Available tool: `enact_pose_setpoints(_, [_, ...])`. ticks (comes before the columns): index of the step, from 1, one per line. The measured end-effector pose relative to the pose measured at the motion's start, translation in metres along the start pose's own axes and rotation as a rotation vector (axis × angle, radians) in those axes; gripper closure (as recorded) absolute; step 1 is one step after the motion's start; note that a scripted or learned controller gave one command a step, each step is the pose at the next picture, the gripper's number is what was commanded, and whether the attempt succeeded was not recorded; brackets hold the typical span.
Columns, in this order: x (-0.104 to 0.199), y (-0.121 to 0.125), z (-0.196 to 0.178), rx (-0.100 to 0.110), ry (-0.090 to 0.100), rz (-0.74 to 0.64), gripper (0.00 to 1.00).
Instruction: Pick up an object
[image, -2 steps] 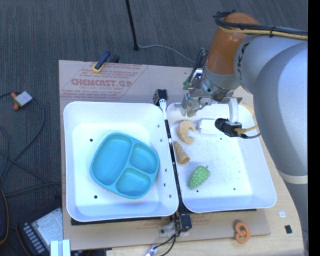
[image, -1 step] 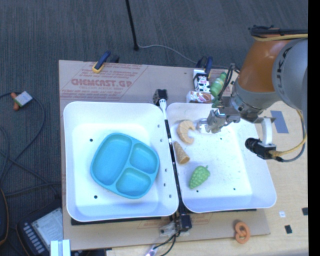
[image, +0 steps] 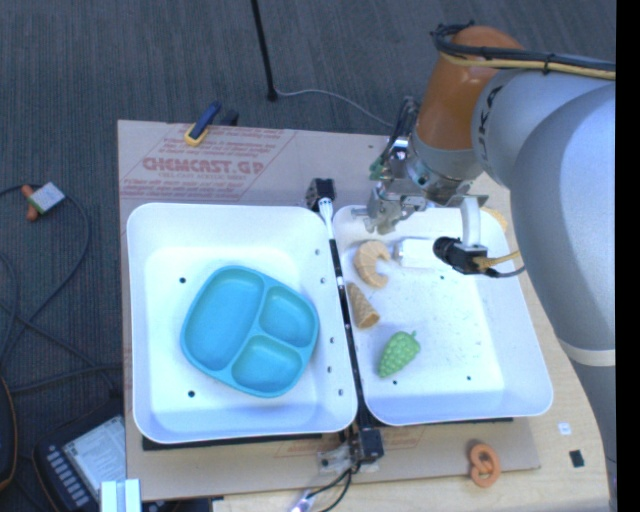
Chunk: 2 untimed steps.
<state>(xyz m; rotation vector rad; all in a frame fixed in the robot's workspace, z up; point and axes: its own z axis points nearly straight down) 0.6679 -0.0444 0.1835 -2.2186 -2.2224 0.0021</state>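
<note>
A small orange pretzel lies on the tabletop, at the front. In the right bin sit green grapes, a cone pointing up and away, and a curved croissant. The jaws hang just above the croissant; open or closed, I cannot tell. A blue plate fills the left bin.

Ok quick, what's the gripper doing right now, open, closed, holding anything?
Gripper: low over the far edge of the right bin, just above the croissant; whether it is open or closed cannot be told, and nothing is seen held.
</note>
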Motion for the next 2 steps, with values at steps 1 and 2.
enact_pose_setpoints(1, [-0.022, -0.067, -0.046, -0.002, -0.002, 0.002, 1.0])
enact_pose_setpoints(2, [-0.069, -0.15, -0.023, 0.001, -0.002, 0.004, 1.0])
